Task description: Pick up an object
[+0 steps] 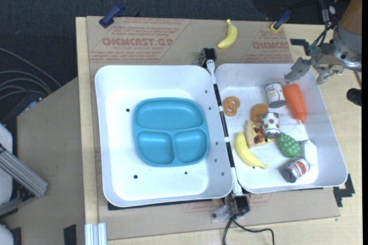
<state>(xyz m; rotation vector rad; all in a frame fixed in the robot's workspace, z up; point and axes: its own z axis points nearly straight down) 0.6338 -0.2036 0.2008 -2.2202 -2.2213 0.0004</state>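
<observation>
A blue plate (171, 138) is lying in the left bin (109, 123), while toys are crowding the right bin (330, 146). There an orange carrot (296, 102) is lying just near-left of the gripper (313, 68), its long axis running far to near. The gripper is hovering at the far right rim, fingers spread wide, holding nothing.

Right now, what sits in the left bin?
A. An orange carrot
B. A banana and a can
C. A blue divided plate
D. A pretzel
C: the blue divided plate lies alone in the left bin, while the carrot, pretzel, cans and a banana lie in the right bin.
</observation>
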